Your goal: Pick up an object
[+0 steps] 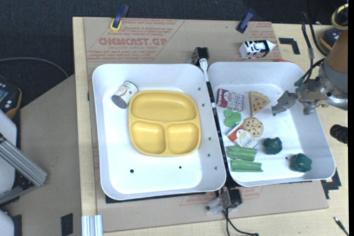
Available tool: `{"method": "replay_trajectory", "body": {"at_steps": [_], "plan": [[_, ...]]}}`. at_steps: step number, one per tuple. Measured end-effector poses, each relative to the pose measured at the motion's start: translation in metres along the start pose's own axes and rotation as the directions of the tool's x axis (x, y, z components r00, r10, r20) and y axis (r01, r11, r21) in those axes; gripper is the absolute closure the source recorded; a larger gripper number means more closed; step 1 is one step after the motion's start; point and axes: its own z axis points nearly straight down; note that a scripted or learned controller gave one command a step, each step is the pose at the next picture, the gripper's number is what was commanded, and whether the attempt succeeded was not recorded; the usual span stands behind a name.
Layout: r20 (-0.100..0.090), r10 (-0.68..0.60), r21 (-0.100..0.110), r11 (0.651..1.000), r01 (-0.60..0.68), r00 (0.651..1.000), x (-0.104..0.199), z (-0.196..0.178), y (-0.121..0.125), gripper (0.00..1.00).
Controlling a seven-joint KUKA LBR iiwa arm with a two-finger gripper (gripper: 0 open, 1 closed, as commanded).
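Note:
The right bin [315,135] holds several toy foods: a red-and-white carton [230,99], a cheese-like wedge [258,101], a round cracker [254,126], a red-and-white packet [241,135], a green leafy piece [232,117], green beans [244,158] and two dark green pieces [271,145] [300,162]. My gripper [294,104] hangs over the bin's right half, to the right of the wedge, its fingers spread apart with nothing between them.
The left bin [105,119] holds a yellow divided plate [164,122] and a small tipped can [124,93]. A black-and-white cow carton [256,48] lies on the bench behind the right bin. Clamps sit at the board's far edge.

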Motion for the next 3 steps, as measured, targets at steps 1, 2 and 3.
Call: {"method": "replay_trajectory", "body": {"at_steps": [1, 2, 3], "plan": [[0.003, -0.003, -0.014, 1.0, 0.003, 1.0, 0.0, -0.008, 0.003, 0.0], [0.002, -0.003, -0.011, 1.0, 0.003, 1.0, -0.003, 0.053, -0.001, 0.0], [0.001, -0.002, -0.016, 1.0, 0.002, 1.0, -0.003, 0.099, 0.001, 0.0]]}}
